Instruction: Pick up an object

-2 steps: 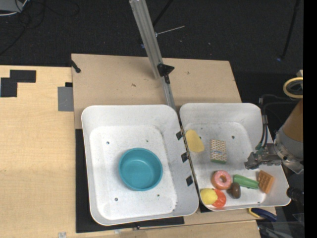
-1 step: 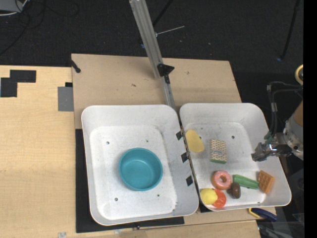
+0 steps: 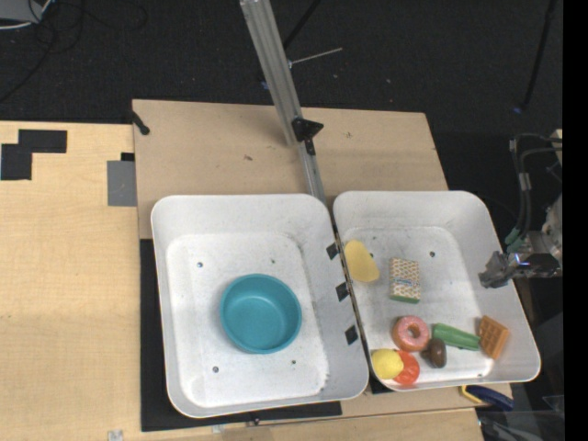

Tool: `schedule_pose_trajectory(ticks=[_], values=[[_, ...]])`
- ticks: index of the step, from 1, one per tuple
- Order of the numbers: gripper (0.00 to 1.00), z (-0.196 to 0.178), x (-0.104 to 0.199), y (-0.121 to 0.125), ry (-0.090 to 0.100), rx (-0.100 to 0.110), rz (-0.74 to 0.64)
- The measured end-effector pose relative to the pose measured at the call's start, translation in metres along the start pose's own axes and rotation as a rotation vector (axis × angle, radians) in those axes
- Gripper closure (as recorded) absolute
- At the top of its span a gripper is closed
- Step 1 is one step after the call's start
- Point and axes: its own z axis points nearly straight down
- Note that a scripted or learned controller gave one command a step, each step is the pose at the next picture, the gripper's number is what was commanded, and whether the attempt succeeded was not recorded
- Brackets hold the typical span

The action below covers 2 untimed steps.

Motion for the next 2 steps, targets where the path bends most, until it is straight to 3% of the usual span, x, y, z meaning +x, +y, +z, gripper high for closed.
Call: schedule_pose_trajectory(ticks=[2], values=[[1.00,0.001,0.104,0.001,0.001,0.003,-0.003]])
